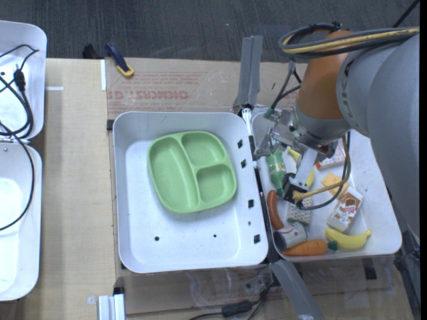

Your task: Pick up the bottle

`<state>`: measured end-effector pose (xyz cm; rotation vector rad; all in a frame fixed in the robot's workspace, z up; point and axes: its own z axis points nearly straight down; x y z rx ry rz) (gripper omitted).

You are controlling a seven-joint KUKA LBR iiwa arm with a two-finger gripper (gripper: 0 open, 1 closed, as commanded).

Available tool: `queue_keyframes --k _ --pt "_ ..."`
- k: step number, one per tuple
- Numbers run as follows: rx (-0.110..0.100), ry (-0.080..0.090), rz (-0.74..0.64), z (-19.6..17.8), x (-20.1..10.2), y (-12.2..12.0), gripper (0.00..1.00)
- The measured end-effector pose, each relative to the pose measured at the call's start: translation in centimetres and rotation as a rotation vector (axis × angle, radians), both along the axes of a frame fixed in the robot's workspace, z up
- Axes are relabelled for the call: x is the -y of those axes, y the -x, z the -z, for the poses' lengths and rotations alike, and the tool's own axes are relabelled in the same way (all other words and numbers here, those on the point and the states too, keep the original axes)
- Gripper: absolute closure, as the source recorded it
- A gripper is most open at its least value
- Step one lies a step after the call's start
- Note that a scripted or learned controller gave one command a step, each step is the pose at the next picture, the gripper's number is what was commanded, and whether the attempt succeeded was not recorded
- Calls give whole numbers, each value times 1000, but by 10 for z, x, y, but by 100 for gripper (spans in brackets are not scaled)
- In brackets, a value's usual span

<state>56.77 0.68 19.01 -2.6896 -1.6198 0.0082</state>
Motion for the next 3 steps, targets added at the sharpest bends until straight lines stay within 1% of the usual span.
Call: queue_keyframes --k 1,2,3 --pt "0 0 0 0 0 0 0" --pt "2 1 -15 0 59 -64 0" --pt "1 1 126 76 104 -35 0"
